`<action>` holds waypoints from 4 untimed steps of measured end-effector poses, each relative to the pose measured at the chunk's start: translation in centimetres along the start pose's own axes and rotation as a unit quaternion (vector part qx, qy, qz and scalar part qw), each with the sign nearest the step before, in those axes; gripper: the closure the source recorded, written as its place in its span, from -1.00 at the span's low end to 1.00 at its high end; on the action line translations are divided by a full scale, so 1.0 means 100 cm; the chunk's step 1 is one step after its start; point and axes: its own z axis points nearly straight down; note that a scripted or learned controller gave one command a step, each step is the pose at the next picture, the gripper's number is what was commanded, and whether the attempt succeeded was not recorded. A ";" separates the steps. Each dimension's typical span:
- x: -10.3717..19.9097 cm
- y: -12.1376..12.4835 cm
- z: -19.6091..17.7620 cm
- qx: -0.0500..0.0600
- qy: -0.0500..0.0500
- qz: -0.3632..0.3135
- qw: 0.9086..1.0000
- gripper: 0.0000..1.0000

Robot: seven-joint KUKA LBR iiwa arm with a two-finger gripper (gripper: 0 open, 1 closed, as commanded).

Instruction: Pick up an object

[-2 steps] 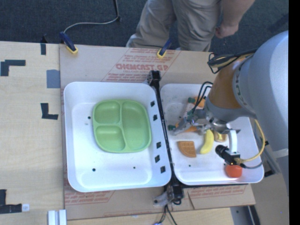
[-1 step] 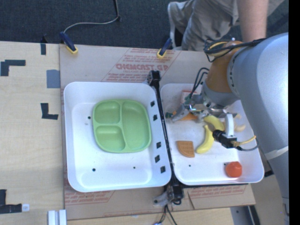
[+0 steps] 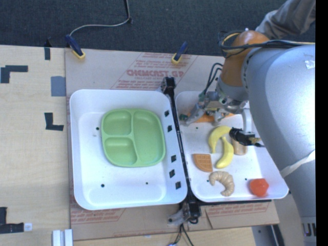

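Arm reaching into the right bin over an orange toy piece.

The gripper [image 3: 209,111] sits low at the far left of the right bin [image 3: 266,160], its fingers spread apart on either side of a small orange object [image 3: 205,119], which lies against the bin floor; whether the fingers touch it cannot be told, nor can its long axis, since it is mostly hidden. Just nearer the camera lies a yellow banana [image 3: 222,145], its long axis running roughly from far to near, curved with its tips toward the left. Beside it on the left rests a waffle-like orange wafer [image 3: 203,162]; below, a tan croissant [image 3: 222,182], and at the near right corner a red tomato-like piece [image 3: 259,187]. The left bin [image 3: 84,152] holds a green divided plate [image 3: 133,137].
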 end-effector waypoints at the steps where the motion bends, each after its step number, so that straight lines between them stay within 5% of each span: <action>1: -0.013 0.001 -0.013 -0.006 0.001 0.000 1.000 -1.00; 4: -0.007 0.005 -0.003 -0.013 -0.005 0.000 1.000 -1.00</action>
